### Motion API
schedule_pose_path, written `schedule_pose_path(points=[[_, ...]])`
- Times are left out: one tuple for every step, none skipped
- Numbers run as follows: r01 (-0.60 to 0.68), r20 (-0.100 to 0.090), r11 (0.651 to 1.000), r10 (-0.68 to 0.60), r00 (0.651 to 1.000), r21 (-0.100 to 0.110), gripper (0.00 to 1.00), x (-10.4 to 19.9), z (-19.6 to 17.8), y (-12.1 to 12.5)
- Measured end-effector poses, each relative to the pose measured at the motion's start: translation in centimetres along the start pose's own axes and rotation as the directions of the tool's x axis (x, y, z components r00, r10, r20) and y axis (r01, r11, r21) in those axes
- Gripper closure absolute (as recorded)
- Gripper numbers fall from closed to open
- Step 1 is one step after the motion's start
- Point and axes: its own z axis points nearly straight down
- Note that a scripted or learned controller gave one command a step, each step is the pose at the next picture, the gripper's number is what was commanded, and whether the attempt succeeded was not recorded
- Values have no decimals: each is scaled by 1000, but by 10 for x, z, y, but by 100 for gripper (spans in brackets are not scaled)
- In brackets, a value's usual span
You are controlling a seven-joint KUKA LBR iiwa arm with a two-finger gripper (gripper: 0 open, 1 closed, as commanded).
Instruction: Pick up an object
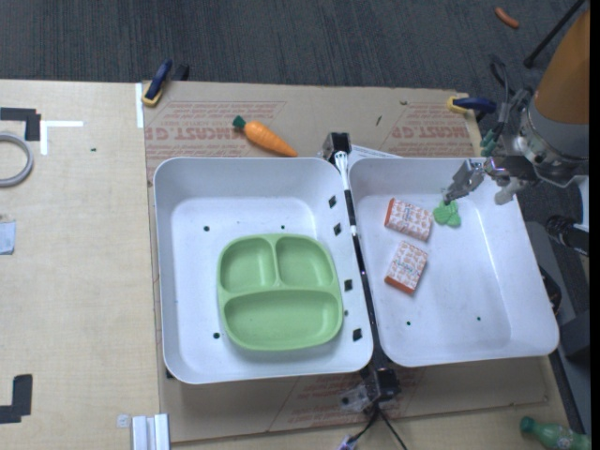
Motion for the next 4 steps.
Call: schedule_pose_path(points=[[-189,0,982,189,982,0,0,71,58,-43],[145,0,989,-145,989,-1,0,102,58,-78],[18,-1,1000,-18,1000,0,0,42,131,-50],[337,0,942,-337,942,-1,0,43,158,-57]])
